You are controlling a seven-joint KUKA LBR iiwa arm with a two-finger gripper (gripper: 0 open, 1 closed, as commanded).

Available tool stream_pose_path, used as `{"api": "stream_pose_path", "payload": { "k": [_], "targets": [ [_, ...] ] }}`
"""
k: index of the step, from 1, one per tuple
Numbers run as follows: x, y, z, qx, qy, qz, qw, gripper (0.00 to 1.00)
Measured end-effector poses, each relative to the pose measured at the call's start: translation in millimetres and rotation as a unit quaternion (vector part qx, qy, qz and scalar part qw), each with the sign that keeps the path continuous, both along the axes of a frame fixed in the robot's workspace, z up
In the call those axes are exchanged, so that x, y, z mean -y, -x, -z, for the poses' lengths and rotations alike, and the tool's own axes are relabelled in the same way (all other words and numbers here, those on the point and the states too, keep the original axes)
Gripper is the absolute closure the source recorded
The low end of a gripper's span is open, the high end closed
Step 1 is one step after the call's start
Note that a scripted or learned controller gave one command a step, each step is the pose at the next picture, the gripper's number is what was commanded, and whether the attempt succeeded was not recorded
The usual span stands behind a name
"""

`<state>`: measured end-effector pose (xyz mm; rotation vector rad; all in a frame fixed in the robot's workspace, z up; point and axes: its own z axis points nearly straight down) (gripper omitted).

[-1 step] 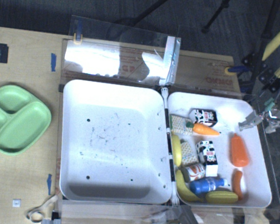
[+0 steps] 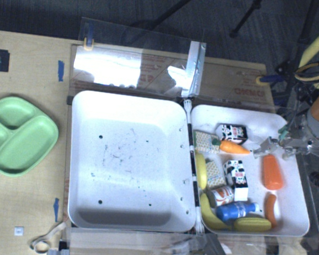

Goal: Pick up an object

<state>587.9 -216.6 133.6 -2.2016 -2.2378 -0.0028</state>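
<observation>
Overlapping toys (image 2: 235, 186) in right bin (image 2: 295, 183), jaws blurred at gripper (image 2: 279, 143)

Even overhead light, glare on the clear panel (image 2: 134, 70), slightly soft focus.

2 white bins (image 2: 129, 115) are seen as smooth, slightly glossy plastic, the left one scuffed with faint marks. Bench top (image 2: 29, 71) is read as matt pale wood. Green divided plate (image 2: 16, 135) looks like smooth matt plastic. Clear glossy sheet (image 2: 132, 64) is noted behind. Orange carrot (image 2: 272, 171) appears smooth plastic.
</observation>
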Motion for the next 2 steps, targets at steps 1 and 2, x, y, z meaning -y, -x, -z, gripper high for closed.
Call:
{"api": "stream_pose_path", "payload": {
  "k": [1, 2],
  "targets": [
    [-5.2, 2.6, 37.5, 0.003, -0.0050, -0.015, 0.9999, 0.00],
    [-2.6, 2.3, 27.2, 0.004, -0.0010, -0.015, 0.9999, 1.00]
  ]
}}
